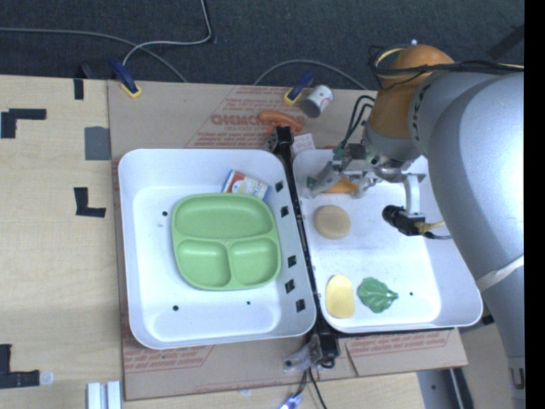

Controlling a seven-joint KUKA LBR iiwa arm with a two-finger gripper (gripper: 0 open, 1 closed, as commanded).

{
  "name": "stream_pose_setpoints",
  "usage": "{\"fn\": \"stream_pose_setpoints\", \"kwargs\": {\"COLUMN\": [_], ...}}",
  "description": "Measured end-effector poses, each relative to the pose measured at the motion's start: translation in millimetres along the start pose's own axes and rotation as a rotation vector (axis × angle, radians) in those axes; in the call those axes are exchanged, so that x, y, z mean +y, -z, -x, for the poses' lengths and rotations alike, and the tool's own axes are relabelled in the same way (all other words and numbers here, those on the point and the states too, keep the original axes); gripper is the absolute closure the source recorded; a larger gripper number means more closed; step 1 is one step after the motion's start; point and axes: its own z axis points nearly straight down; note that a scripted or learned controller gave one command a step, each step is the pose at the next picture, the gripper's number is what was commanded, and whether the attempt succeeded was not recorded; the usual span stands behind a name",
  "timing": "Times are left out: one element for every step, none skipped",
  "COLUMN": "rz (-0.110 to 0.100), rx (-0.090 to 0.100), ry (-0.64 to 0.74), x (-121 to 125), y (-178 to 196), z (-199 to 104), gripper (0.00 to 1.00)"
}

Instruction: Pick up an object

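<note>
Camera view: the tool [341, 177] is seen low at the back of the right bin [443, 301], over an orange item [341, 187]; its grip cannot be told. A tan round piece [332, 221] just beside it is judged light, smooth, best pinched across its width.

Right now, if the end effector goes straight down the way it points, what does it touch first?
Probably the orange object under the end effector, at the far end of the right bin. Depth is unclear from this view, so it may meet the bin floor beside it instead.
</note>
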Motion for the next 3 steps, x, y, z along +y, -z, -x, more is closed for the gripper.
{"fn": "stream_pose_setpoints", "kwargs": {"rz": [0.000, 0.005, -0.003], "rx": [0.000, -0.002, 0.002], "ry": [0.001, -0.001, 0.001], "x": [1, -14, 0], "y": [-6, -5, -6], "z": [5, -10, -3], "gripper": [0.00, 0.00, 0.00]}}
